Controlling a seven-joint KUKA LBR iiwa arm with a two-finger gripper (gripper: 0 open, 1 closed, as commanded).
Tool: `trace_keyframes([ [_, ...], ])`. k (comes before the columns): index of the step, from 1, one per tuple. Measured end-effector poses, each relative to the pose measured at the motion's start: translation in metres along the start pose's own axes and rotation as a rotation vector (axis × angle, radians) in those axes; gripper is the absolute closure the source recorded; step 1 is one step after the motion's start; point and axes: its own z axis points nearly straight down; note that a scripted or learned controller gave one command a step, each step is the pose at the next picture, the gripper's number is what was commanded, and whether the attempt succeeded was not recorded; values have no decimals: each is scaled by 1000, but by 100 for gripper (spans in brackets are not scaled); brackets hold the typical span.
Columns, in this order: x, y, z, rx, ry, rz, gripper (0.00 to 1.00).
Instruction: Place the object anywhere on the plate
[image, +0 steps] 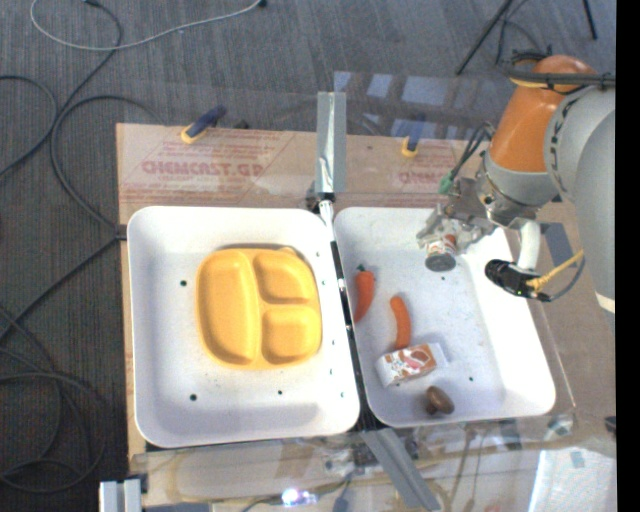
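A dark grey carpet with loose black cables surrounds a bench topped with a brown board (240, 165), on which two shallow white bins sit side by side. The left bin (160, 400) holds a yellow plate (262, 305) with three compartments, lying flat near the bin's centre. All positions below are given relative to this plate.

The right bin (510, 385) stands just beside the plate's bin, on its right. Nearest the plate, against the dividing rim, lies a small orange carrot (364, 291) with a green top. Further right lies a second orange piece, sausage-shaped (401, 319), apart from the first. Below it and lower than the plate's near edge sits a small red-and-white carton (410, 364), tilted, with a dark brown rounded lump (438, 401) just beside its lower right corner.

The arm (535, 120) — grey, with an orange band — reaches in well to the right of the plate and above its level in the view. The gripper (443, 243) hangs over the upper part of the right bin, well apart from the plate. A small grey round shape shows at its tip; whether this is a held item or part of the tool cannot be told, and whether the claw is open or closed cannot be told either.

None of the loose items touches the plate — all lie in the right bin.
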Motion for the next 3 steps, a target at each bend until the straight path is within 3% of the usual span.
trace_keyframes([
  [1,95,-22,-6,1,1,-61,100],
  [2,150,-67,-6,0,2,-436,100],
  [3,149,-67,-6,0,2,-436,0],
])
